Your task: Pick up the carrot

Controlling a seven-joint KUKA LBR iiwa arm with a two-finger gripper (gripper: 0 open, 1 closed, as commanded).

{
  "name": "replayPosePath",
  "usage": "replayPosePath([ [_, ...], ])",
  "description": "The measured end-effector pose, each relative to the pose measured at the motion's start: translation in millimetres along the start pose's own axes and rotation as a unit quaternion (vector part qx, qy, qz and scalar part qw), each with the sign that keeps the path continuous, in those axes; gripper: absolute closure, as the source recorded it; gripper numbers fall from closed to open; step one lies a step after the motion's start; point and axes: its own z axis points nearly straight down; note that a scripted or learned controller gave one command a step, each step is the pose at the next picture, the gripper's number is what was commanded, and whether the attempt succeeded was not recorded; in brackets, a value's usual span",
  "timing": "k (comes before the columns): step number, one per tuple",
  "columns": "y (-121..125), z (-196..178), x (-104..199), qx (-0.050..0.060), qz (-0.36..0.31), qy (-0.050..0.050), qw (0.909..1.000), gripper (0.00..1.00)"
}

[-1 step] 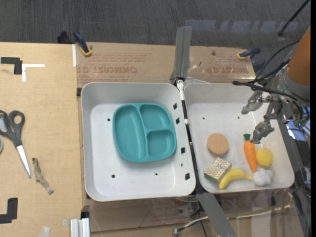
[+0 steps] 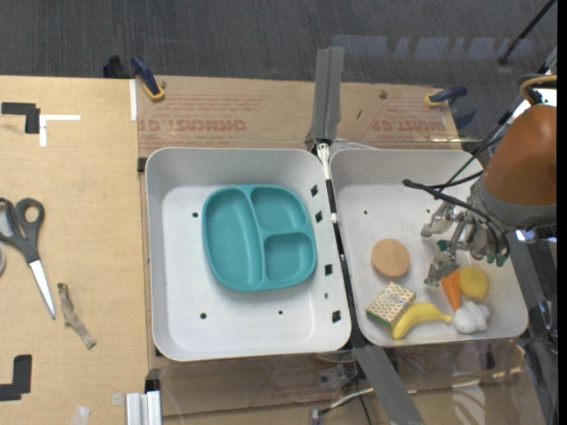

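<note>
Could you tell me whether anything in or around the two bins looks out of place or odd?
Nothing looks spilled or damaged. The carrot lies crowded among the lemon, banana and a white item in the right bin, right below the claw. Scissors lie loose on the bench.

Bright even overhead light, soft faint shadows, mild glare on white bins [image 2: 168,237], sharp focus
</note>
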Motion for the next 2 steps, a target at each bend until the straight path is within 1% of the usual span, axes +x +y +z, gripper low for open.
replayPosePath([
  [1, -32, -1, 39, 0.0, 0.031, -0.001, 0.9995, 0.0],
  [2, -30, -11, 36, 0.0, 0.028, -0.003, 0.9996, 1.0],
])
